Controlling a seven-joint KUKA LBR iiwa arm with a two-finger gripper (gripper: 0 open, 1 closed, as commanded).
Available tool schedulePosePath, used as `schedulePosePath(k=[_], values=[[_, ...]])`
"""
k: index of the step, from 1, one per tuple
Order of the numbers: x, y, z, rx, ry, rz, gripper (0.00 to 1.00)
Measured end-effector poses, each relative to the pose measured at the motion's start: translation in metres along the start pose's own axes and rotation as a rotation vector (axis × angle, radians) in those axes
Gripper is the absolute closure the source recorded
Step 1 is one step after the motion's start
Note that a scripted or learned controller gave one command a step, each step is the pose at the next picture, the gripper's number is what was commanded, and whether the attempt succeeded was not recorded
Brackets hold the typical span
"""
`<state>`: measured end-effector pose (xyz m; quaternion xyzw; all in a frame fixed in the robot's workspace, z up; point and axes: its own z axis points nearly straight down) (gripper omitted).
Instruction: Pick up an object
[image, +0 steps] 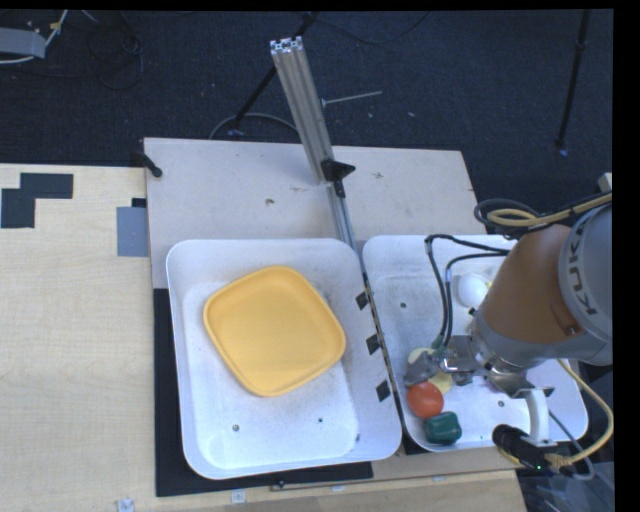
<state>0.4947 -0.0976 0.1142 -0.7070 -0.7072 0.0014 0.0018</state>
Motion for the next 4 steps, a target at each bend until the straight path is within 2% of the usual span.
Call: schedulePosePath(k=[1, 2, 4], values=[[0.000, 0.000, 0.022, -0.005, -0.001, 0.000, 0.00], [-0.001, 0.001, 0.012, -0.007, -0.001, 0.002, 1.00], [-0.006, 0.011, -0.089, -0.008, -0.001, 0.001, 1.00]])
